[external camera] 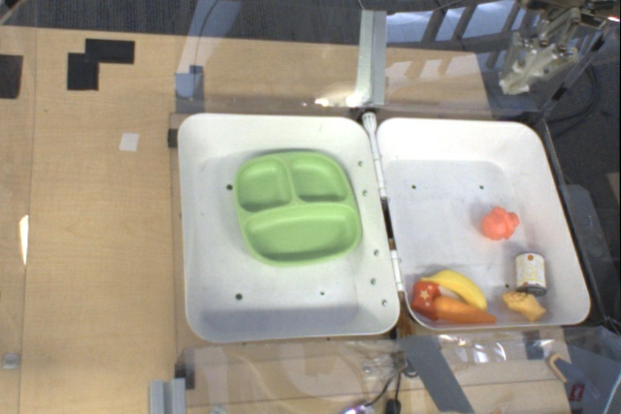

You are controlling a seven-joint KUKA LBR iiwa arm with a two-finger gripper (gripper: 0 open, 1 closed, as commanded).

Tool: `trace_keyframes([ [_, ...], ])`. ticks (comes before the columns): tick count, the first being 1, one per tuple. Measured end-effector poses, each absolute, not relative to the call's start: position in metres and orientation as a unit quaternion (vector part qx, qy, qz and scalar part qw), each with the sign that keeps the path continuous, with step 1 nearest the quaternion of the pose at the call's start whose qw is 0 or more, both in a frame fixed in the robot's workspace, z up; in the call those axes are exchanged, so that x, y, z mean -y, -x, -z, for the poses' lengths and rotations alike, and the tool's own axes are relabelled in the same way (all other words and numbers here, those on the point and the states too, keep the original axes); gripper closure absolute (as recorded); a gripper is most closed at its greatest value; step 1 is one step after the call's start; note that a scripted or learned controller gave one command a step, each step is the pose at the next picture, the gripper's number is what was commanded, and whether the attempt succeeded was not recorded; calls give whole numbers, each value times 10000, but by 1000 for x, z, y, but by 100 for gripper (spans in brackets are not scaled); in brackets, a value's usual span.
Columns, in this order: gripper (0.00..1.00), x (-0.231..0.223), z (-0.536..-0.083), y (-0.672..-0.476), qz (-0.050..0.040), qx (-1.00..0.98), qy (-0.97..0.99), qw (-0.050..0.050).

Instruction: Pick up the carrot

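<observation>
The carrot is orange and lies along the front wall of the right bin, touching a yellow banana and a red pepper at its left end. My gripper hangs at the top right, above and beyond the far right corner of the right bin, well away from the carrot. Its pale fingers point down and nothing is seen between them.
The left bin holds a green divided plate. In the right bin there is also a pink-orange lump, a small can and a yellow-brown piece. Cables run behind the bins.
</observation>
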State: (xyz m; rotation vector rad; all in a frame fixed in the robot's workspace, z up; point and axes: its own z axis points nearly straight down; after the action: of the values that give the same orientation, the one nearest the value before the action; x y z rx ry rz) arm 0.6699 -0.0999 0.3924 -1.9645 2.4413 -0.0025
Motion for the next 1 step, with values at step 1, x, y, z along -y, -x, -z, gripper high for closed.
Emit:
trace_keyframes([
  [1, 100, 194, -438, -653, 33, -8062, 5916, 49],
])
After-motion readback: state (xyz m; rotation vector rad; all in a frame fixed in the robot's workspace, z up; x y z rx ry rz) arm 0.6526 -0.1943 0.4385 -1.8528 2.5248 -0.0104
